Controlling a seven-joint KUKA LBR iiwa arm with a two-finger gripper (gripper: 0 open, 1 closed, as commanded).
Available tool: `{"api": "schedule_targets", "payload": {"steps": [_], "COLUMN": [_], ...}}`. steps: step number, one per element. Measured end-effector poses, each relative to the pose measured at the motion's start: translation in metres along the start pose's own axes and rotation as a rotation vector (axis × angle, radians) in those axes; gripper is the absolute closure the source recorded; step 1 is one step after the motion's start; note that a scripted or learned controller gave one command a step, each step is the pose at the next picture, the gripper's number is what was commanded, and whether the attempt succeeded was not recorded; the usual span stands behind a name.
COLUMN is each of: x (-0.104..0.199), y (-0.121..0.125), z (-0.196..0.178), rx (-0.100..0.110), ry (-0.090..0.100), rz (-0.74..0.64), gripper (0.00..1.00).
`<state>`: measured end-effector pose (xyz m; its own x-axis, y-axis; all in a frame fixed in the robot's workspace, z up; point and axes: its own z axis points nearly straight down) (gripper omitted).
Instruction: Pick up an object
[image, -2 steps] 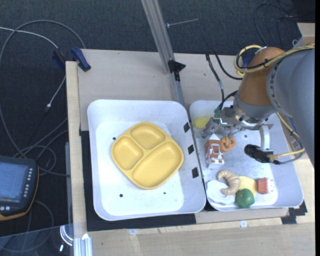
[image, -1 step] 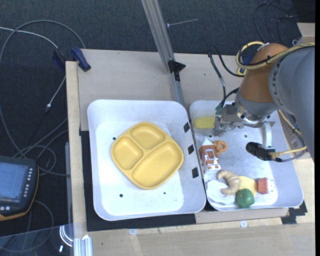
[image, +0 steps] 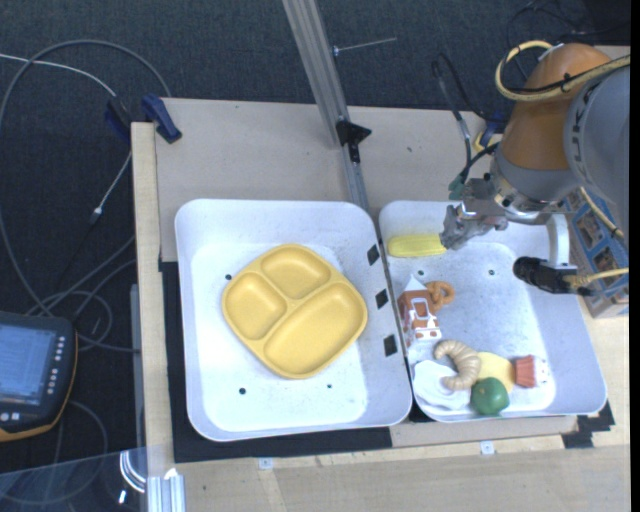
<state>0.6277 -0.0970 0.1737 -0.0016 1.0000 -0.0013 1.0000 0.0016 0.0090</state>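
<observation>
My gripper (image: 455, 230) hangs low over the far left part of the right bin (image: 560, 330). It is right at the right end of a flat yellow object (image: 413, 245) that lies by the bin's far left wall. Whether it touches that object is unclear. Nearer in the same bin lie an orange pretzel-shaped piece (image: 441, 293), an orange and white toy box (image: 420, 316), a tan curved piece (image: 460, 361) on a white dish (image: 432, 385), a green ball (image: 489, 397), a yellow piece (image: 497, 367) and an orange block (image: 527, 371).
The left bin (image: 200, 300) bears a yellow divided plate (image: 293, 309). A metal pole (image: 325, 70) rises slantwise from between the bins' far ends. The grey and orange arm (image: 550, 120) comes in from the upper right. Cables lie off the bench to the left.
</observation>
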Motion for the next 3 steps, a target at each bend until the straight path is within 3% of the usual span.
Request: {"api": "schedule_targets", "payload": {"steps": [1, 2, 3], "x": [0.009, 0.009, 0.067], "y": [0.004, 0.005, 0.004], "z": [-0.061, -0.081, -0.068], "rx": [0.000, 0.004, 0.012], "ry": [0.001, 0.001, 0.005], "rz": [-0.001, 0.000, -0.005], "gripper": [1.00, 1.00, 1.00]}}
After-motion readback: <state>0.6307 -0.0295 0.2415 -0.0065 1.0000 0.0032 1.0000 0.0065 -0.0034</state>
